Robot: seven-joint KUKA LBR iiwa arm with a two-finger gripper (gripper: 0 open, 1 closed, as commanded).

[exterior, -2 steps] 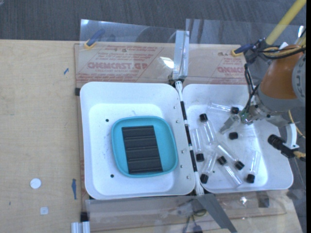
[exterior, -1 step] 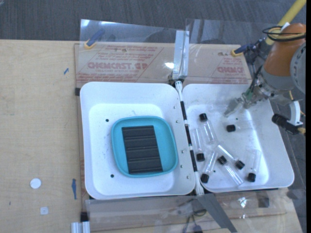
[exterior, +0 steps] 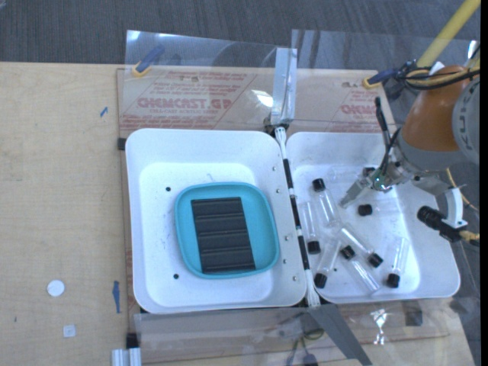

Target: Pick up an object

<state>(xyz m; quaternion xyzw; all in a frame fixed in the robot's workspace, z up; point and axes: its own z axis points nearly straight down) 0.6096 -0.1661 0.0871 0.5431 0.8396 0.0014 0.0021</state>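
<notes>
Several clear plastic tubes with black caps lie scattered across the floor of the right white bin. One tube lies near the bin's left wall, and another lies toward the front right. My gripper hangs low over the middle of the right bin, just above a small black cap. Nothing can be seen held in it. The grey arm with its orange band reaches in from the right.
The left white bin holds a teal tray with a black ribbed insert. A raised divider separates the two bins. Clear plastic sheets lie behind the bins. A black fitting sticks out at the right bin's edge.
</notes>
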